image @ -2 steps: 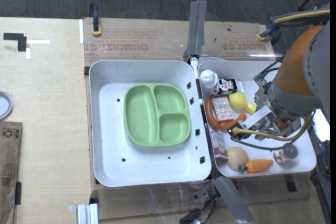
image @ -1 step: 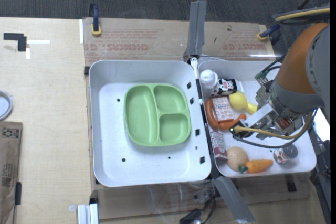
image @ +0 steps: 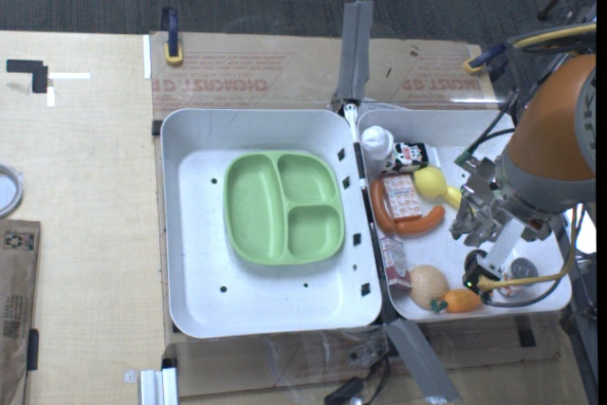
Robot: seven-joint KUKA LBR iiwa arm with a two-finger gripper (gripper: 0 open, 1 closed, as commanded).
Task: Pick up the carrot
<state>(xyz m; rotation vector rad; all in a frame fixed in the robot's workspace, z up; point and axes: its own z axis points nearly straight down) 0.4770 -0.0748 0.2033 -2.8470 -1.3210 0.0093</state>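
- Small orange toy carrot (image: 462, 301) is lying at the right white bin's (image: 441, 251) near edge, probably light, rigid and slick.
- Pinching across its thick middle is looking safest.
- Jaws are hovering nearby; cannot tell whether open or closed.

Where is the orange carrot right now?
The small orange carrot with a green tip lies at the bottom edge of the white bin on the view's right, beside a round beige ball.
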